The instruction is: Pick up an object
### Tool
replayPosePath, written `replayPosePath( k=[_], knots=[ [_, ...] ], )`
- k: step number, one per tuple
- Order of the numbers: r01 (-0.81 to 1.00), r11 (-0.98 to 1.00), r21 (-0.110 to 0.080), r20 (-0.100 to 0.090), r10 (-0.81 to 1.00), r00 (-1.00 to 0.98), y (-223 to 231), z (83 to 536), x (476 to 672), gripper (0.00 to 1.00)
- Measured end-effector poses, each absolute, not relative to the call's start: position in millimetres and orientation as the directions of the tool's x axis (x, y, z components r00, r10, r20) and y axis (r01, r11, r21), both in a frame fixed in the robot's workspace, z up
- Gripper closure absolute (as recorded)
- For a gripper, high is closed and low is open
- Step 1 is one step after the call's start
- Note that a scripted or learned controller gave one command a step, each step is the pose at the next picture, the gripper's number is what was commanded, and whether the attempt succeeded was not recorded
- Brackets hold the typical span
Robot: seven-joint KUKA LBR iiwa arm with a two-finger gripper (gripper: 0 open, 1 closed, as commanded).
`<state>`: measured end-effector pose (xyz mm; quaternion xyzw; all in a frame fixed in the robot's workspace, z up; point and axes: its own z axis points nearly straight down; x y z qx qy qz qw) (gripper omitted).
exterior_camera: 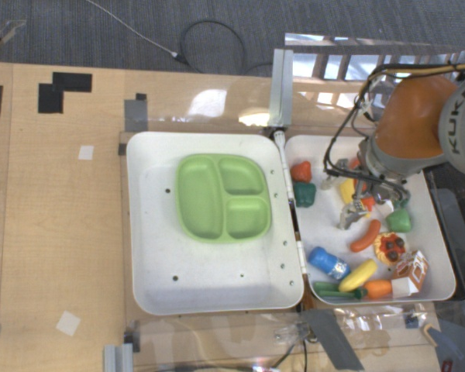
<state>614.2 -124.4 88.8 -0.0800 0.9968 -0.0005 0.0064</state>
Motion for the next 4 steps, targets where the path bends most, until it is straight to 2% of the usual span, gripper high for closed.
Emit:
replayPosePath(
  k=[1,2,3,4],
  knots=[
    [-0.057,0.998,-0.002,-0.014,-0.057,-0.998,-149.8,89.6,556.8,0.00],
    [-0.169,0.986,-0.001,-0.015,-0.169,-0.986,-108.5,88.6,632.6,0.00],
    [-0.119,0.993,0.002,0.000,-0.119,-0.993,-120.4,87.3,669.4,0.00],
    [-0.214,0.977,-0.004,-0.010,-0.214,-0.977,-153.7,88.7,601.0,0.00]
  ],
)
